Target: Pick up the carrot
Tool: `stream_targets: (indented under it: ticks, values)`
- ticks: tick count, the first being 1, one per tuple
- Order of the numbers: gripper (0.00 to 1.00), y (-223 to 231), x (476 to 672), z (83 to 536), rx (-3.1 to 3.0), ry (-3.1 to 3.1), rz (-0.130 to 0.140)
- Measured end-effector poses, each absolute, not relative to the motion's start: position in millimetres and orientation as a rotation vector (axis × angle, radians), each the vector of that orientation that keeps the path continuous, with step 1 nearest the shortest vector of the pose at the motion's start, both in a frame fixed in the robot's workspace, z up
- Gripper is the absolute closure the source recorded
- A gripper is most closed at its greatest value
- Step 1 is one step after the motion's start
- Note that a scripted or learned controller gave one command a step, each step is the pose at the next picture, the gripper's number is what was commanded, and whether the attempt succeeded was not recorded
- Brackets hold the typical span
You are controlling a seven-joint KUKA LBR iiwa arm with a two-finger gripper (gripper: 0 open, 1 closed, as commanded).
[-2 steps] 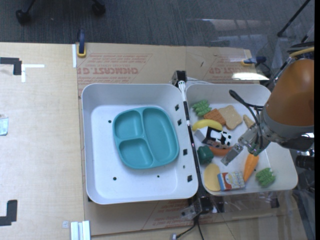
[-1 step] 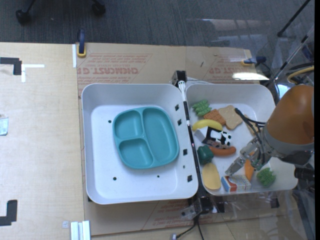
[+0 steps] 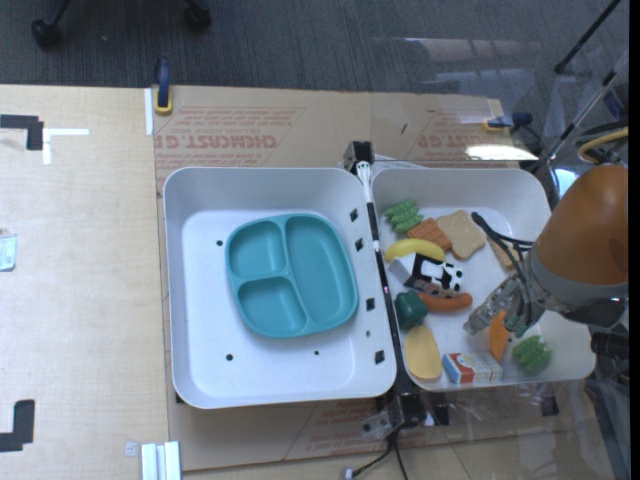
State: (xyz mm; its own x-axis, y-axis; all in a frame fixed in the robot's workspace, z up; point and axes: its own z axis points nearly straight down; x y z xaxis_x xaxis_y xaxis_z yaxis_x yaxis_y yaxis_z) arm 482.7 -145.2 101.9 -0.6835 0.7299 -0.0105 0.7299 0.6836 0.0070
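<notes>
On pale wooden counter (image 3: 80,298), two shallow white bins, dark grey carpet (image 3: 300,18) beyond. Small orange carrot (image 3: 497,336) at right bin's (image 3: 520,183) near edge, beside metal hand (image 3: 505,313); grip impossible to tell.

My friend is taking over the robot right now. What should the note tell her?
Gripper: down in the right bin, right at the carrot; its grip isn't clear from this view.
Carrot: low in the right bin, beside the broccoli and above the small carton.
Left bin: holds the teal divided plate.
Done: reached the carrot.
Left: confirm the grip and lift it.
</notes>
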Motion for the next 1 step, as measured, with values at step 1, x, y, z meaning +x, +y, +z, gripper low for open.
stream_targets:
  ticks: [1]
  values:
    - [1.0,-86.5,506.4,191.9,1.259,2.872,0.001]
